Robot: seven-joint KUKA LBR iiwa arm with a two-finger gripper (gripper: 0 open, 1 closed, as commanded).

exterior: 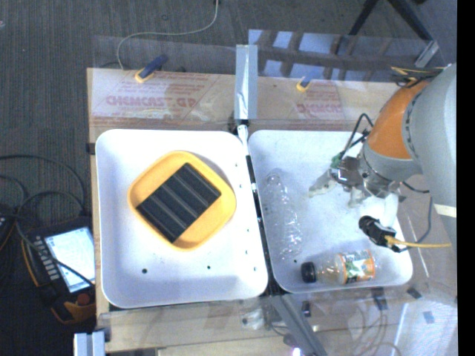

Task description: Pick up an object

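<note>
Clear plastic and white bins, nothing lifted yet

Gripper (349,180) is seen over the far part of the right bin (312,143); whether it's spread or closed can't be told. A crinkly clear bottle (282,213) lies at that bin's left side, easily misread against white or squashed and slipped. A capped bottle (343,267) with an amber label lies along the near edge, likely rolled if nudged. A yellow dish (182,199) is parked in the left bin (119,273).

Two clamps, one blue-and-yellow (151,67) and one yellow (303,84), grip the bench's far edge. A tablet (65,256) with cables lies on the floor beyond the bench's left edge.
</note>
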